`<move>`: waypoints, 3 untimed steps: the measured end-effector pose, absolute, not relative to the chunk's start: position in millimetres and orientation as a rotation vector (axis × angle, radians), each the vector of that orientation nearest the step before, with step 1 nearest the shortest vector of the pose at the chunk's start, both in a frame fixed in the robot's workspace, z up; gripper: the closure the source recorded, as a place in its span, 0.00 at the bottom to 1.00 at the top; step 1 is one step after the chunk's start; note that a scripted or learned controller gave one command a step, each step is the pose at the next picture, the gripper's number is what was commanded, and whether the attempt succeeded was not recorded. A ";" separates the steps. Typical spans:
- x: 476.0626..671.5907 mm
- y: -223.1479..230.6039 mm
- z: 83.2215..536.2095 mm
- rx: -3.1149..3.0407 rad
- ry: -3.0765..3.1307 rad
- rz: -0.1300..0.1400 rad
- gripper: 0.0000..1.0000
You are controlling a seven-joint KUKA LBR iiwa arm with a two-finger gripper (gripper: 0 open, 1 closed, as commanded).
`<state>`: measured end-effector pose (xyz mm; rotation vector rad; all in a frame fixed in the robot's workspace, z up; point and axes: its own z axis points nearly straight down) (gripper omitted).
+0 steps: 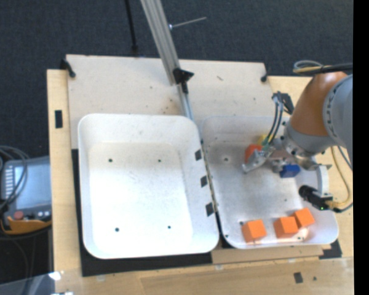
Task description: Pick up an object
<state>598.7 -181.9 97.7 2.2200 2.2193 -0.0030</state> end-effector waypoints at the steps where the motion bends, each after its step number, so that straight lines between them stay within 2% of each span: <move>1: 599.9 -182.3 109.6 2.221 2.215 0.003 1.00; 3: 598.1 -188.5 218.3 2.214 2.221 0.006 1.00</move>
